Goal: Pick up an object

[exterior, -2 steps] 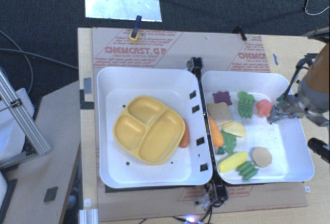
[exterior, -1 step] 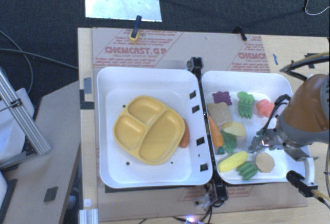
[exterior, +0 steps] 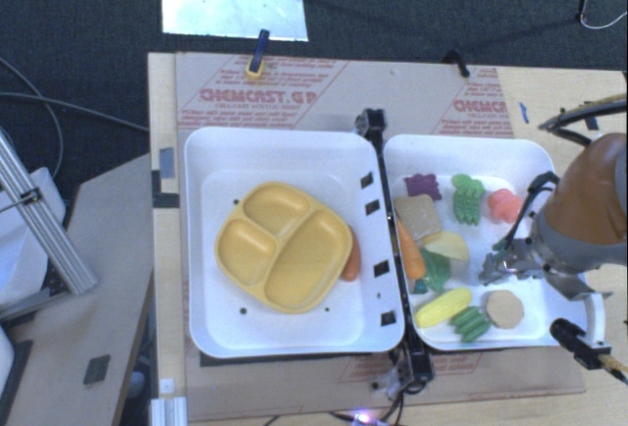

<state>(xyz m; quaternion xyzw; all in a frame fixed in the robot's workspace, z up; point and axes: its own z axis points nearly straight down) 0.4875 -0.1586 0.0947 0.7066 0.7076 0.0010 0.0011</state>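
In the camera view we see two white bins side by side on the bench (exterior: 324,85). The left bin (exterior: 211,218) holds a yellow divided plate (exterior: 285,245), with an orange piece (exterior: 351,262) peeking out at its right edge. The right bin (exterior: 535,157), at the right of the frame, carries the toy foods: a purple piece (exterior: 423,186), a green piece (exterior: 468,199) and a pink-orange ball (exterior: 504,205) along the top, a tan bread slice (exterior: 418,216), a carrot (exterior: 412,252) by the left wall, a pale yellow wedge (exterior: 447,245), a yellow corn cob (exterior: 443,307), a green pod (exterior: 471,324) and a round tan biscuit (exterior: 504,309) near the bottom. The arm (exterior: 589,203) reaches in from the right, and its claw (exterior: 497,265) hangs low over the bin floor just above the biscuit and right of the wedge; we cannot tell whether it is parted or closed, and we see nothing between its tips.
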